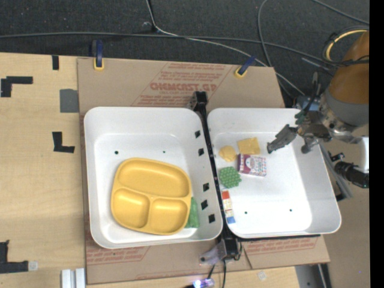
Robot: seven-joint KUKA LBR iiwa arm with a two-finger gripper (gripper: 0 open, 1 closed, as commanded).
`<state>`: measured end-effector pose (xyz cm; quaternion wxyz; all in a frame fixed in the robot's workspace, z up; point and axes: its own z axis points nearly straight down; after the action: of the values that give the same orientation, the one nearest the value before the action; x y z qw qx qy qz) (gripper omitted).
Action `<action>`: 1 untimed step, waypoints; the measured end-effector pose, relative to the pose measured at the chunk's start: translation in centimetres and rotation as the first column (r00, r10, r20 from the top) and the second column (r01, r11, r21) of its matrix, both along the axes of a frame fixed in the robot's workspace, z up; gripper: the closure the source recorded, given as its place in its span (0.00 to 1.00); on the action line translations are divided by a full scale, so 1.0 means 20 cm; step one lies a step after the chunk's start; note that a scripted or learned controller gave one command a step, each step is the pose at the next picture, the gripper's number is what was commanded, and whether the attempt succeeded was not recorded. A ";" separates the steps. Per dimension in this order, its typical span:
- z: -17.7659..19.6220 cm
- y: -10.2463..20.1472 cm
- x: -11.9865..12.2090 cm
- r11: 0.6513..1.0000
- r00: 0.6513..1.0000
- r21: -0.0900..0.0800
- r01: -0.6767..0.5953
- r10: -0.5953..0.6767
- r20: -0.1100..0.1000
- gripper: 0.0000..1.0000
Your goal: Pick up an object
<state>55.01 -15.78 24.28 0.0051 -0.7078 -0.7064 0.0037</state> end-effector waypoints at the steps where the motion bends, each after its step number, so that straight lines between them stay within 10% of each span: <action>1: 0.03 0.00 0.01 1.000 1.000 -0.002 -0.003 0.003 0.011 0.00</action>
<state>55.25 -15.75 24.86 0.0005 -0.7067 -0.7075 0.0005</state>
